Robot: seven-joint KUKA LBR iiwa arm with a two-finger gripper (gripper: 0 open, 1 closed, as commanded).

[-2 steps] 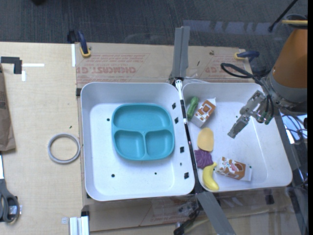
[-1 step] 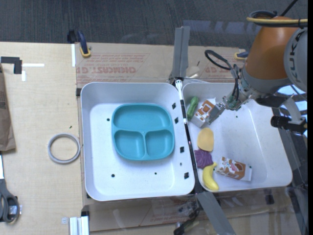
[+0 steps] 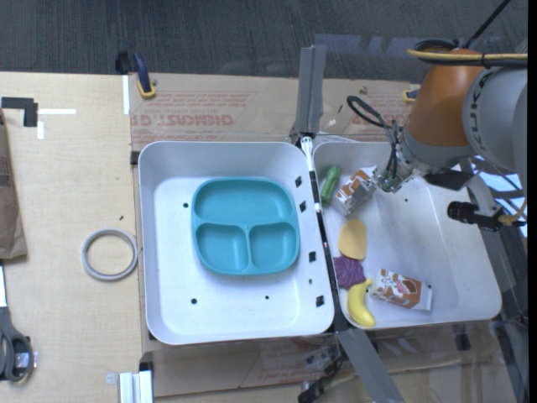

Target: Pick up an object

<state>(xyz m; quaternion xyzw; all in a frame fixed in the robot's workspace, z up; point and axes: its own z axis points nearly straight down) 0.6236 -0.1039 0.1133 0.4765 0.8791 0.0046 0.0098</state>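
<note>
My gripper (image 3: 387,180) hangs low over the far left part of the right bin (image 3: 453,250), under the arm's orange band. It sits right against the right end of a silver and orange snack packet (image 3: 354,190). A green vegetable (image 3: 330,183) lies just left of the packet by the bin's wall. Further forward lie a yellow chip-shaped piece (image 3: 353,238), a purple item (image 3: 348,269), a banana (image 3: 361,304) and a small orange and white carton (image 3: 402,290).
The left bin (image 3: 159,250) bears a teal divided plate (image 3: 247,226). A metal divider (image 3: 312,99) stands between the bins at the back. On the bench at left lie a roll of tape (image 3: 110,253) and scissors (image 3: 13,353).
</note>
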